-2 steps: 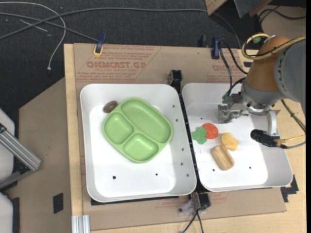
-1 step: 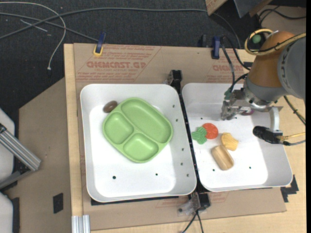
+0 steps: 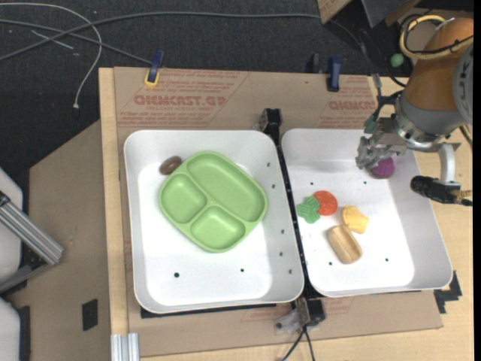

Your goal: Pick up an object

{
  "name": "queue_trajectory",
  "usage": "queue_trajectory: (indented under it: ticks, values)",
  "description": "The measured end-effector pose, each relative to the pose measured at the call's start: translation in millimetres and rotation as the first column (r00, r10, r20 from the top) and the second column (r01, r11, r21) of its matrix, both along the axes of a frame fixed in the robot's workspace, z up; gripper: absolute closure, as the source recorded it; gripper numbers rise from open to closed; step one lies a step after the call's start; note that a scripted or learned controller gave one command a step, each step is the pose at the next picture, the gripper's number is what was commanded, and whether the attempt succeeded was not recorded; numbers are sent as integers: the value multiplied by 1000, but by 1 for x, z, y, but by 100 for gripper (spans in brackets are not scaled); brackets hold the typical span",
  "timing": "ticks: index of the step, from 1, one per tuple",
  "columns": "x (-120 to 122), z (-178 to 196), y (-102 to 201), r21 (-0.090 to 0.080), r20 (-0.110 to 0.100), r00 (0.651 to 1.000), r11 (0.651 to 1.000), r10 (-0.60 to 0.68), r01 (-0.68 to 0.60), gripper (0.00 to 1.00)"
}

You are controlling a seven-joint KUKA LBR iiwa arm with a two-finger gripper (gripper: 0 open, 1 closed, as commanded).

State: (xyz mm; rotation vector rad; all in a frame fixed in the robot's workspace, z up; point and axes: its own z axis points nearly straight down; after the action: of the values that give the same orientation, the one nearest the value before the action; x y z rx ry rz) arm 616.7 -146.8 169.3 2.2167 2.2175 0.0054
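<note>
My gripper (image 3: 372, 156) hangs low over the far part of the right bin (image 3: 417, 265). A small purple thing (image 3: 385, 168) lies right beside it, touching or nearly so; I cannot tell whether it is gripped. Nearer the middle of that bin sit a red-orange round piece (image 3: 325, 201), a green leafy piece (image 3: 307, 211), a yellow piece (image 3: 355, 219) and a tan bun-like piece (image 3: 344, 244). In the left bin (image 3: 143, 254) lies a green divided plate (image 3: 214, 200), with a small brown thing (image 3: 171, 165) at its far left corner.
Both bins rest on a cardboard sheet (image 3: 203, 100) held by two blue clamps (image 3: 155, 68) at the far edge. A black bracket (image 3: 270, 119) stands between the bins. White cables (image 3: 83, 32) trail across the dark floor at the upper left.
</note>
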Motion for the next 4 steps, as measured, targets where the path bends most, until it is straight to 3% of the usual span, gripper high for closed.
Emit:
queue_trajectory:
  ticks: [1,2,4]
  values:
    - [2,55,0,0,1,1000,1000,1,-1,100]
    - [-16,65,57,6,-8,1000,1000,6,-6,100]
    - [-46,46,161,5,-11,1000,1000,6,-6,100]
